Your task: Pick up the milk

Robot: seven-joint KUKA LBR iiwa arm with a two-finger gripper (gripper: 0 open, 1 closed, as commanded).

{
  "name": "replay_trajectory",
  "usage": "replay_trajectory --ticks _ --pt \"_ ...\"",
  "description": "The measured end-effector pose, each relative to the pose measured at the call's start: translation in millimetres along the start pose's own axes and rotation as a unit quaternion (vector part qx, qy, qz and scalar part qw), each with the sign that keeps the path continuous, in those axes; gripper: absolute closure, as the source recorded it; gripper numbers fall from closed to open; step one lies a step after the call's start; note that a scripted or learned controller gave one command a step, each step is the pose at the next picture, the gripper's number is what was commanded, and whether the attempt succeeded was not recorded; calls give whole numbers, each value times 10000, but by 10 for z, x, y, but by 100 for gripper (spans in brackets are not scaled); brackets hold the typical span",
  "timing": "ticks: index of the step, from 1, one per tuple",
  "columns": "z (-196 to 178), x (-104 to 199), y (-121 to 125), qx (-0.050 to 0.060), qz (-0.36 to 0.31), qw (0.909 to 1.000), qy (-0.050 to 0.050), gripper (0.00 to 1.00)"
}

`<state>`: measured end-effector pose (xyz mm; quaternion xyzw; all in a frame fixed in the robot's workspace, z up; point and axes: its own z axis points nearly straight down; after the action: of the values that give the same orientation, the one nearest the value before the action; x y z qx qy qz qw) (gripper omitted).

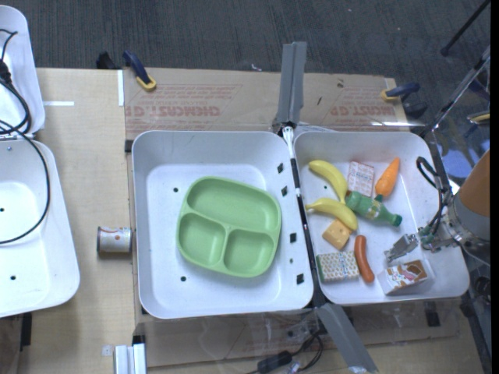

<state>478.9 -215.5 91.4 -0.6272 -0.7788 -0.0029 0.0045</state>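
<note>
In the camera view the grey arm (474, 209) enters from the right edge, its orange band just visible, and reaches low over the right-hand shallow white bin (437, 150). Its metal two-finger gripper (403, 248) points leftward, the tip hanging just above and to the left of the small milk carton with the red-and-white printed face (406, 275) — whether the jaws are open or closed cannot be told at this size.

The carton lies flat in the bin's near right corner, close to the front wall. Just to its left lies an orange-red sausage (362, 258), and beyond that a speckled green-and-white box (337, 266). A cheese-coloured wedge (337, 234), two yellow bananas (330, 179), a green bottle (373, 208), a pink-and-white packet (360, 177) and an orange carrot (387, 176) crowd the bin's far half.

The left white bin (148, 209) carries a light-green divided plate (229, 226). On the wooden bench (86, 131), left of that bin, a small can (114, 240) lies on its side.
</note>
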Motion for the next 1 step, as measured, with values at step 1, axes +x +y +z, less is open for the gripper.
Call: replay_trajectory --ticks 1 --pt "0 -1 0 -2 13 10000 2 0"
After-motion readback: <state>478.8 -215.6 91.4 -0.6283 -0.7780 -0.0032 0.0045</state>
